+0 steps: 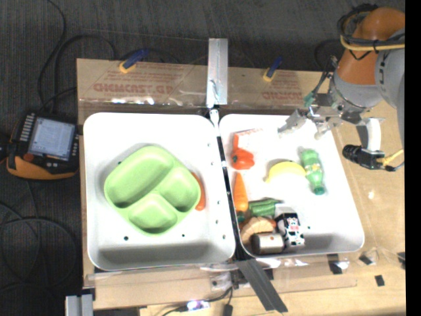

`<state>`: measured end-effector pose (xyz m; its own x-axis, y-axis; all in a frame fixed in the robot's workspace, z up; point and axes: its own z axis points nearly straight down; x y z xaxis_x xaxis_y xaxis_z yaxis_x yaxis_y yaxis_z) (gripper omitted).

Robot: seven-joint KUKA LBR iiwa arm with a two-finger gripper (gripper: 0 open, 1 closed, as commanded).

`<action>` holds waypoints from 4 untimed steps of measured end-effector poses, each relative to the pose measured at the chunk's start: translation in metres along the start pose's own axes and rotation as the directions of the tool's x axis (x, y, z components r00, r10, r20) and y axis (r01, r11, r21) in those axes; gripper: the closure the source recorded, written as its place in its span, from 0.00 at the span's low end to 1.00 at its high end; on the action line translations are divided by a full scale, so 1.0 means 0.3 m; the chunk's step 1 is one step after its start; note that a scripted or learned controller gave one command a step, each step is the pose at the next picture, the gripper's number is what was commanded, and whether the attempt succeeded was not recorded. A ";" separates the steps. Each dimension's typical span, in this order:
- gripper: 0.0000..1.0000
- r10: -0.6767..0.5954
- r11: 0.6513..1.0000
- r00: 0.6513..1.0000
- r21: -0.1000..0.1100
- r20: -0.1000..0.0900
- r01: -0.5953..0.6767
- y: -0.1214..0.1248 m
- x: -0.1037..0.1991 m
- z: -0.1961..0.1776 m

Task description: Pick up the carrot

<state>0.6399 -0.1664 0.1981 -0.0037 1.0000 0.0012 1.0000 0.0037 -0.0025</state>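
Left bin: shallow white plastic bin with rounded corners (pixel 99 242). It holds a light green, glossy moulded tray with three compartments (pixel 151 188), lying at a slant. A thin orange sliver (pixel 200 196) shows at the tray's right edge; what it is cannot be told.

Right bin: matching shallow white plastic bin (pixel 348 229), touching the left bin along a shared middle wall.

Right bin, task item: orange tapered carrot (pixel 241 193), smooth, lying lengthwise just beside the middle wall, below the red pepper and above the green vegetable.

Right bin, other contents: red rounded toy pepper (pixel 241 158) near the upper left; yellow curved banana (pixel 285 170) at the centre; green plastic bottle (pixel 313 170) just right of the banana; dark green leafy vegetable piece (pixel 262 207); brown cylindrical can (pixel 266 243) and a small black-and-white boxy item (pixel 291 230) crowded in the lower left corner.

Arm: grey with an orange band, reaching in from the right.

Jaws: metal two-finger gripper (pixel 304 118) over the right bin's upper right rim, well apart from the carrot. Fingers spread apart, nothing between them.

Desk: brown cardboard-like sheet (pixel 158 84) under the bins, held by clips at the far edge.
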 end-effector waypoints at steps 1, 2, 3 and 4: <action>0.00 -0.254 0.967 0.967 -0.023 0.013 0.255 -0.201 0.032 0.296; 0.00 -0.385 0.923 0.923 -0.015 0.017 0.385 -0.328 0.193 0.358; 0.00 -0.673 0.740 0.740 -0.010 0.013 0.673 -0.285 0.128 0.362; 0.00 -0.727 0.686 0.686 -0.008 0.009 0.727 -0.114 0.141 0.364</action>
<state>0.6052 -0.1241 0.0889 -0.7297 0.6837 -0.0061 0.6837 0.7298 0.0070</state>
